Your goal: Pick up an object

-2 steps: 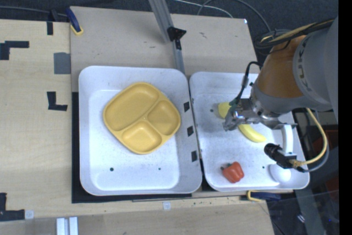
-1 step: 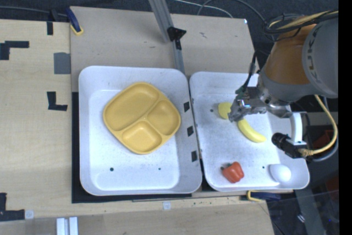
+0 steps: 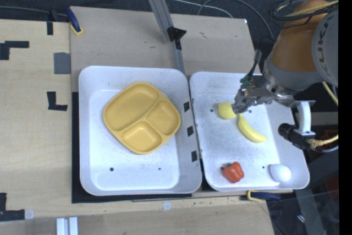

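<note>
Hovering over the right bin (image 3: 204,118), my pincer (image 3: 242,105) hangs just above a small yellow lemon-like fruit (image 3: 225,111), which lies in the far-left part of that bin. From this slanted view I cannot tell whether my pincer is open or shut, nor whether it touches the fruit; nothing shows clearly gripped.

That fruit is my nearest candidate. I judge it to be a light toy piece, probably hard plastic: rounded, smooth, and likely to squirt sideways if squeezed off-centre. I would take it across its short middle, low enough that the curve cannot roll out from under me.

Just to the right and nearer lies a banana (image 3: 251,130), slanting away from the fruit and close beside it, though I cannot say whether they touch. It looks equally light and stiff; its slim body offers an easy hold across the middle of its length, where its two flanks run most nearly parallel.

At the near side of the bin sits a red pepper-like piece (image 3: 233,171), lumpy and perhaps harder to seat evenly. In the near-right corner rests a white egg-shaped thing (image 3: 280,173), smooth and pressed toward the bin wall, so awkward to reach around.

In the left bin (image 3: 88,118) lies a yellow divided plate (image 3: 142,117), broad, flat and shallow; I would have to pinch its rim, which I judge the least promising choice for me.
</note>
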Controlling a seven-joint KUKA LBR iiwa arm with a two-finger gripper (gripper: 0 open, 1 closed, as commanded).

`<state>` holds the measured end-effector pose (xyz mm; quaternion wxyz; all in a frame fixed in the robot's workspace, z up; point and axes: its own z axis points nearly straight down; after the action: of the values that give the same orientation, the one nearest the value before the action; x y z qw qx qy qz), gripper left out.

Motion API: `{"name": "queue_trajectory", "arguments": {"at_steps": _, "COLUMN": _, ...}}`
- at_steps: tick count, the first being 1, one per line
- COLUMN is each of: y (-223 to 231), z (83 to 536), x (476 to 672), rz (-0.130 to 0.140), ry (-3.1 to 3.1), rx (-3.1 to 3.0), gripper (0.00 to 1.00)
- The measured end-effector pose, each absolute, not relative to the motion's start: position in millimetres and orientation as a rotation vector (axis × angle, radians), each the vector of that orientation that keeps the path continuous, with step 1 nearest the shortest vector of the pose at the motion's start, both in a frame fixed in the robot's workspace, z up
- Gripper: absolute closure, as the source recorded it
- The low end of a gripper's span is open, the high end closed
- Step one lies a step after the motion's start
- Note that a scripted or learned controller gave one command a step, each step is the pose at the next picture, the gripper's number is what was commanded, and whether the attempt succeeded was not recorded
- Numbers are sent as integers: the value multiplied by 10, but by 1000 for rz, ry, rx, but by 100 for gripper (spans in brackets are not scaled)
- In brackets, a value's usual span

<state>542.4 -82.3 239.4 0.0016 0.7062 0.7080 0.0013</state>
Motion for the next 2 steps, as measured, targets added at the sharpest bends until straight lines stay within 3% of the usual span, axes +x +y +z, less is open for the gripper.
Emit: {"name": "queue_trajectory", "arguments": {"at_steps": 2, "y": 141, "z": 2232, "x": 5286, "rz": -3, "ry": 2231, "rx": 2216, "gripper": 100}}
